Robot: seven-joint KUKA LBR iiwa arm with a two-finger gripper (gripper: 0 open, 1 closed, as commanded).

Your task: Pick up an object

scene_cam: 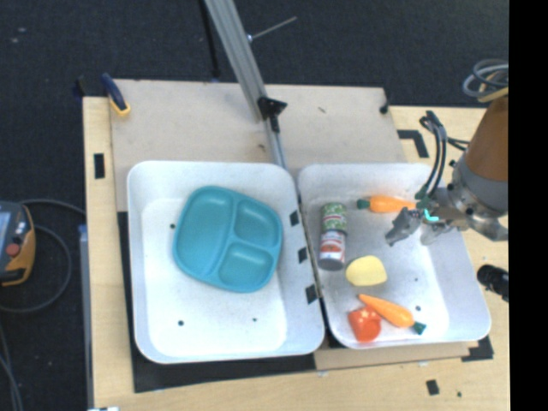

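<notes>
The right bin (454,302) holds a small jar with a green lid (332,234), a yellow lemon-like piece (366,271), an orange carrot (390,310), a red piece (365,324) and a second carrot (385,203) near the far wall. My gripper (415,227) hangs over the right bin's upper right part, just right of the second carrot. Its two grey fingers (399,228) are spread apart, open, with nothing between them.
A blue divided plate (229,238) lies in the left bin (154,315). A slanted metal rail (244,58) runs from the top down to where the bins meet. Cables loop at the arm's upper right. An orange device (15,247) sits off the bench at the left.
</notes>
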